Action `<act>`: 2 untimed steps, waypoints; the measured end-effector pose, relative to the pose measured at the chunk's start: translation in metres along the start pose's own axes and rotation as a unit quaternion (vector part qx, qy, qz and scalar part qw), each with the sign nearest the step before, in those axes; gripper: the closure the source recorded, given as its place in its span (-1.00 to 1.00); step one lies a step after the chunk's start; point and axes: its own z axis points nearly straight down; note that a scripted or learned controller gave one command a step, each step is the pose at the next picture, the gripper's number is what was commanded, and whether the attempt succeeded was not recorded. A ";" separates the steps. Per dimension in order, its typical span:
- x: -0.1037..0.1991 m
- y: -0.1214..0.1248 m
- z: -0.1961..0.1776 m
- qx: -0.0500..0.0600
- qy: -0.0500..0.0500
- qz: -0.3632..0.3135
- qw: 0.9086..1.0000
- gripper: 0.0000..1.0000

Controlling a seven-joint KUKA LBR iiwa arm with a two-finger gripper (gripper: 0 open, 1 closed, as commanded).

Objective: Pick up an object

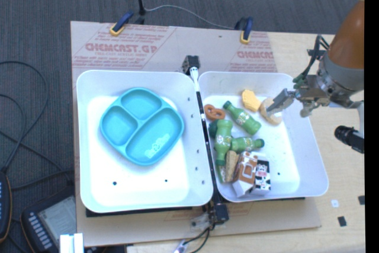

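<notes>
Gripper [273, 106] reaches in from the right of the frame, fingers slightly parted with nothing between them, tips over the round beige piece [273, 118] in the right bin [308, 157]. Low in the frame sit the small carton [259, 176] and corn cob [231, 165]; above them, 3 green bottles [244, 118] and a yellow wedge [250, 100]. Everything is heaped toward the divider, probably from tipping in. Left bin [89, 127] carries 1 blue divided plate [141, 125]. My guess: that beige piece is the target, directly beneath the fingertips.
</notes>
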 end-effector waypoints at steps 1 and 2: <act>0.010 0.037 0.117 0.002 0.000 0.000 1.000 -1.00; 0.000 0.091 0.173 -0.003 -0.001 -0.001 1.000 -1.00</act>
